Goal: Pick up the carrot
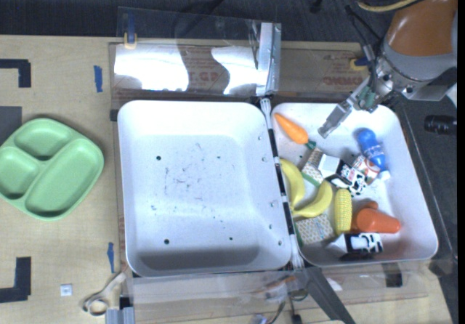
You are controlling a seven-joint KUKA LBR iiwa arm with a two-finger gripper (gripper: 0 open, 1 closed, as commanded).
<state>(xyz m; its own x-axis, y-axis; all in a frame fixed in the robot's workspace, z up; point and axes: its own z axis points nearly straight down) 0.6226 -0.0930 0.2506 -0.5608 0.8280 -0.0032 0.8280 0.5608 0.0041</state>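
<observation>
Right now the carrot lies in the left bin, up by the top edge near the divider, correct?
Not quite. The camera view shows the carrot in the right bin, not the left. The rest holds: it lies by the top edge near the divider.

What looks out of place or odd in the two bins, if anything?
Nothing looks spilled or broken. The toys are crowded unevenly: the carrot, bananas, corn and blue bottle all sit in the right bin, heaped and overlapping. The gripper hangs beside the carrot.
</observation>
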